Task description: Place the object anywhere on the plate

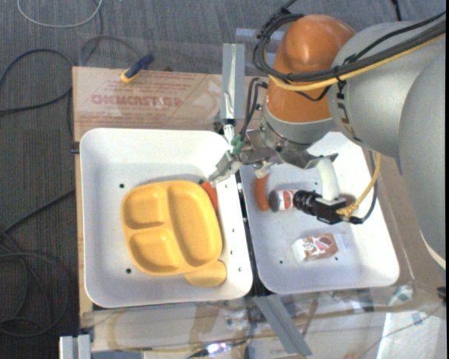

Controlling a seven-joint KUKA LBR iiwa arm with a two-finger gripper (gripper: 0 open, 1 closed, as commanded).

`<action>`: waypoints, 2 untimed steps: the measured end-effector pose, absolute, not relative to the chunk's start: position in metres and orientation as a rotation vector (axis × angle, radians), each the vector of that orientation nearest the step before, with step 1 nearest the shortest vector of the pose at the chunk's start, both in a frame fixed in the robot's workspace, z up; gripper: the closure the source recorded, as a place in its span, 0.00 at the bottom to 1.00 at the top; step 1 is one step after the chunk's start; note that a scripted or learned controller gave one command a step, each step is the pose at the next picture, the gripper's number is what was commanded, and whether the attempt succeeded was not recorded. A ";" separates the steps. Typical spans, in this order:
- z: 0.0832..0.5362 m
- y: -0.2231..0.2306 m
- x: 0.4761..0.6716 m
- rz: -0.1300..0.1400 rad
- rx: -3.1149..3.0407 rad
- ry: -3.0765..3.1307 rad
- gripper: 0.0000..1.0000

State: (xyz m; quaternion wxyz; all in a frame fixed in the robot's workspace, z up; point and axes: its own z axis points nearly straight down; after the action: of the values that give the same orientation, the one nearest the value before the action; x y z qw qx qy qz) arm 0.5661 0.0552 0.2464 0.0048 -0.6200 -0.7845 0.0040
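A yellow divided plate [170,234] lies in the left bin [105,163]. A small orange-red object [210,194] rests against the plate's upper right rim, partly hidden by it. My gripper [220,170] reaches down-left from the wrist over the wall between the bins. Its tip hangs just above and right of that orange-red object. Whether it touches the object is unclear.
A yellow piece [207,274] pokes out from under the plate's lower right corner. The right bin [374,268] holds an orange-red stick [262,193], a small bottle-like item [283,200] and a wrapped packet [316,247]. The arm's bulk covers that bin's upper part.
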 end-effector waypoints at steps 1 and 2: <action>0.254 0.054 0.566 0.015 -1.943 -2.454 1.00; 0.254 0.054 0.566 0.015 -1.942 -2.454 0.00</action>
State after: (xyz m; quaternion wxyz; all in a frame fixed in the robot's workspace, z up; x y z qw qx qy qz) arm 0.5662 0.0542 0.2544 0.0059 -0.6206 -0.7841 0.0049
